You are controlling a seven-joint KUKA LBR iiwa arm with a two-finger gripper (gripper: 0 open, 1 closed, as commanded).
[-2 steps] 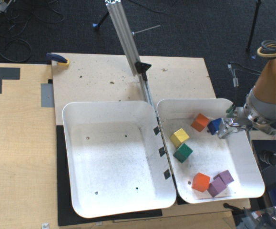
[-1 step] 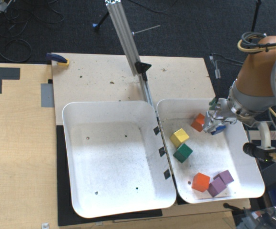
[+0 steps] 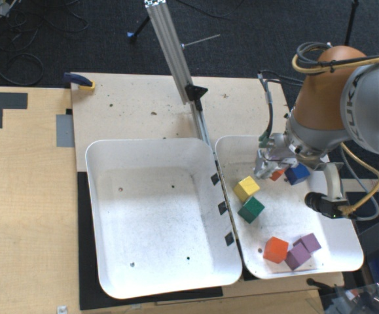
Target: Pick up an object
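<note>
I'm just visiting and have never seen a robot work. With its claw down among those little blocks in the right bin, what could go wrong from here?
1. The claw sits low near a small red piece and a blue block. They lie close together, so it may nudge one while reaching for the other.
2. The yellow block and green block touch just below. A sideways move might push them toward the bin wall, where gripping seems harder.

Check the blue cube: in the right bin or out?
In. The blue cube sits on the right bin's floor near its far edge, beside the gripper.
</note>
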